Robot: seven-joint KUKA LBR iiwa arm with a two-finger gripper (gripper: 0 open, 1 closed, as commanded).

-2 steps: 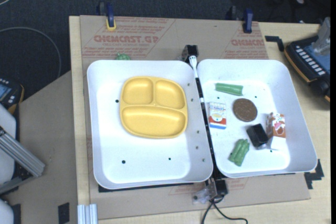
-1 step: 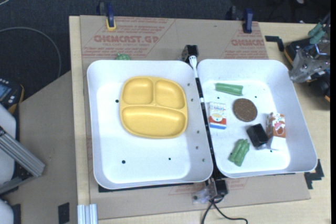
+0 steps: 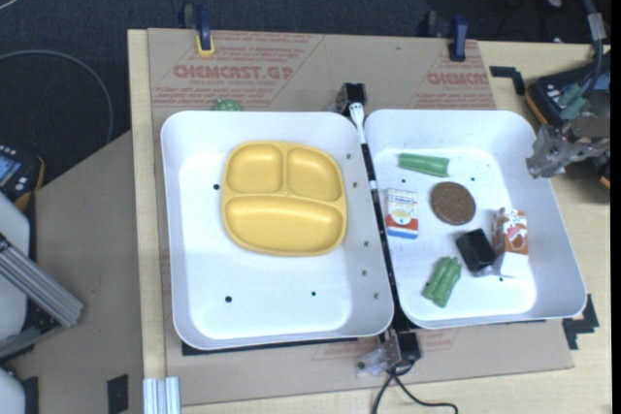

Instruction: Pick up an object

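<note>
The right bin (image 3: 543, 305) holds several small objects: a flat green pod (image 3: 422, 164), a brown round disc (image 3: 453, 204), a small white carton with red and blue print (image 3: 402, 213), a black block (image 3: 475, 250), a red and white carton (image 3: 511, 233) and a bumpy green piece (image 3: 441, 281). My gripper (image 3: 551, 153) hangs over the right bin's upper right rim, apart from all of them, roughly a hand's width above and right of the red and white carton. Nothing shows in it.
The left bin (image 3: 194, 296) carries a yellow divided plate (image 3: 284, 199). Blue clamps (image 3: 202, 22) (image 3: 458, 36) hold the cardboard sheet at the bench's far edge. A black bracket (image 3: 354, 97) sits between the bins at the back. Cables and gear lie at the right.
</note>
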